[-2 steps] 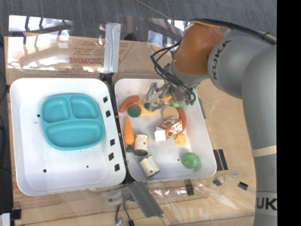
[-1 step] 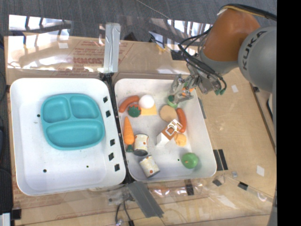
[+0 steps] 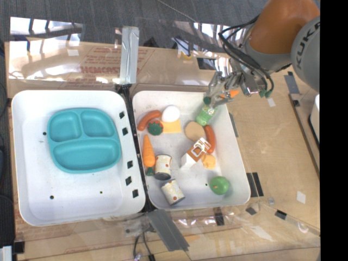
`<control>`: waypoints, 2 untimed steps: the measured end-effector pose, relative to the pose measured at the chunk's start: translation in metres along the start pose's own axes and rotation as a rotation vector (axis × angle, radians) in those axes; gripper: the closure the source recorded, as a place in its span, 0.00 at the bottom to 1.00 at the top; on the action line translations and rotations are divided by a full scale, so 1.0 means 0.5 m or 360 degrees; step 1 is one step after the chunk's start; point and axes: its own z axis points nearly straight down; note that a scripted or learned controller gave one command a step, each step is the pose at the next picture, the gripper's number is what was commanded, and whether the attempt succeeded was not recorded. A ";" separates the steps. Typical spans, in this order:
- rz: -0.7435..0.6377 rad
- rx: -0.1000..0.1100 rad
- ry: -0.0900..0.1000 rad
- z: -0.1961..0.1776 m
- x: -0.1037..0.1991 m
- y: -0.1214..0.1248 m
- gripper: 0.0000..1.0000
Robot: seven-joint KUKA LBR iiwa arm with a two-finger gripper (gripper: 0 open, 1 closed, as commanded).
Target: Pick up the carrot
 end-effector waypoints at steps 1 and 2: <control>-0.0474 -0.0012 0.0014 0.219 0.129 0.025 1.00; -0.0639 -0.0005 -0.0004 0.064 -0.028 0.162 1.00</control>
